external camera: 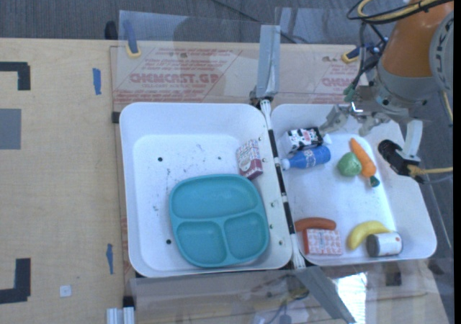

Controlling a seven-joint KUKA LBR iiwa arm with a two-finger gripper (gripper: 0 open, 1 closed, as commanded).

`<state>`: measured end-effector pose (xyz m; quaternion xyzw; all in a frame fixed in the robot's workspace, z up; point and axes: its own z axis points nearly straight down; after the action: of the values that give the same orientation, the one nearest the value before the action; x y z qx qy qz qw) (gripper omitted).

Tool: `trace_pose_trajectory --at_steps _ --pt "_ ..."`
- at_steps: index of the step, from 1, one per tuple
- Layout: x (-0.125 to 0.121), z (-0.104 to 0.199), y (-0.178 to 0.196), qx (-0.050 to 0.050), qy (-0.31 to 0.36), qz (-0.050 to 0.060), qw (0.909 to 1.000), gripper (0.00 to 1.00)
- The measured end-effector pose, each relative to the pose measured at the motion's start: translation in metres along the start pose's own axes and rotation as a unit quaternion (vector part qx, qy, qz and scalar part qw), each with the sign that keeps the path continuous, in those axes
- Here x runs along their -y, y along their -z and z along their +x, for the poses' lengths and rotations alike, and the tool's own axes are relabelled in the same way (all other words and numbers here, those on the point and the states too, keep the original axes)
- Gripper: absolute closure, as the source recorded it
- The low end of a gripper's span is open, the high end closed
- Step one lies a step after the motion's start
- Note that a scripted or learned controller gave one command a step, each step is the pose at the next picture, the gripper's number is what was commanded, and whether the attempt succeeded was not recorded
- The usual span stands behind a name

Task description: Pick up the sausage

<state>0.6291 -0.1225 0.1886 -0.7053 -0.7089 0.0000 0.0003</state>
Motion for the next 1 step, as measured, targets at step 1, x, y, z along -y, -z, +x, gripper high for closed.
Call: trace_pose_trajectory --at_steps 1 --pt "0.109 0.0077 -0.0871 0.0 0.107 0.0 0.9943 0.0"
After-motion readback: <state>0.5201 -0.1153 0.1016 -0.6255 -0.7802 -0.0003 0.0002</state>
